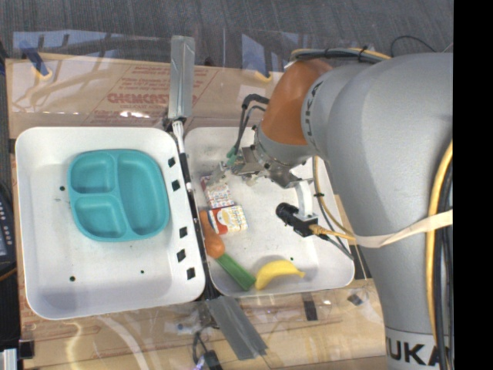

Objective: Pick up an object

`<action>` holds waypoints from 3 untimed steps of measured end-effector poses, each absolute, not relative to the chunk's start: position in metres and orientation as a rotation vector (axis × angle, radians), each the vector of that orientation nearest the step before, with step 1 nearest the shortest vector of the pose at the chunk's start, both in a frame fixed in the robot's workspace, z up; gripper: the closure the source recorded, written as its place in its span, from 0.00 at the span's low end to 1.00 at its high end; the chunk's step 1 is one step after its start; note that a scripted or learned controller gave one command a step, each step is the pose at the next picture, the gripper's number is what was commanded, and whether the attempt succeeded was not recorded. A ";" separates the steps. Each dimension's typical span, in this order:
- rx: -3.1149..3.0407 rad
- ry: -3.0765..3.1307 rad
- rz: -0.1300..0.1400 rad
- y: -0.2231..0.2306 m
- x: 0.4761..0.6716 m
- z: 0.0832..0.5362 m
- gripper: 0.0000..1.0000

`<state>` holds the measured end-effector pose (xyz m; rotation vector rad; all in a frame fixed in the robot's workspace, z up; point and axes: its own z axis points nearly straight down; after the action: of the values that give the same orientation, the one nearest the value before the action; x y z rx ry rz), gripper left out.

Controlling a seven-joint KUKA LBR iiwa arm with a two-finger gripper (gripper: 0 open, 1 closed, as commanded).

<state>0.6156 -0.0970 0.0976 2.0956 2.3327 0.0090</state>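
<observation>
The gripper [231, 164] hung low over the right bin [327, 264], its opening unclear; a small carton [227, 219] lay just below.

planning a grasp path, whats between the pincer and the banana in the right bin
In the camera view, mostly bare white bin floor separates the pincer from the banana; the small carton lies just left of that line.
</observation>
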 end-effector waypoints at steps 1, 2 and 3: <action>2.144 2.293 0.007 -0.093 0.548 0.099 0.00; 2.178 2.257 0.010 -0.102 0.586 0.098 0.00; 2.098 2.325 0.012 -0.093 0.566 0.098 0.00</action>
<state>0.5659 -0.0928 0.0978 2.0982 2.3247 0.0124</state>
